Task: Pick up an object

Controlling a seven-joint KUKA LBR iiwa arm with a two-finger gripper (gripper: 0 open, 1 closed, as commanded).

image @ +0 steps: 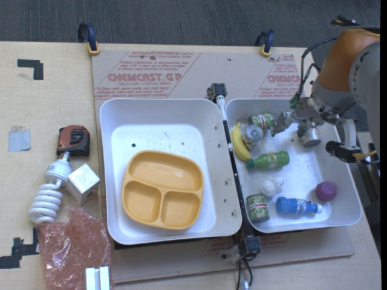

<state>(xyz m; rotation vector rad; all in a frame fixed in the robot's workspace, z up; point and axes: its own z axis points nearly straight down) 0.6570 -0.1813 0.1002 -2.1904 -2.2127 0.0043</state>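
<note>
1. The gripper (283,122) sits in the upper right of the frame, over the upper part of the right bin (349,217). Whether it is released, clenched or grasping cannot be told from this slanted view.
2. Nearest to it, just to its left, is a small can (261,122) with a green label, lying tilted. I judge it light, rigid and smooth; a grip across its round body could slip, so a grip across its flat ends would be safer.
3. Touching that can on the left lies a banana (239,142), along the bin's left wall. It looks light and fairly firm, best taken across its narrow middle.
4. Below these, near the bin's centre, a green bottle (268,160) lies on its side. It is probably hard, slick plastic that may roll; take it across the body.
5. Lower still are a white crumpled object (270,185), likely soft, and a second green can (257,207).
6. Along the lower right lie a blue bottle (295,206) and a purple ball (326,191), the ball likely to roll away.
7. The left bin (115,162) holds a yellow divided tray (162,189).
</note>
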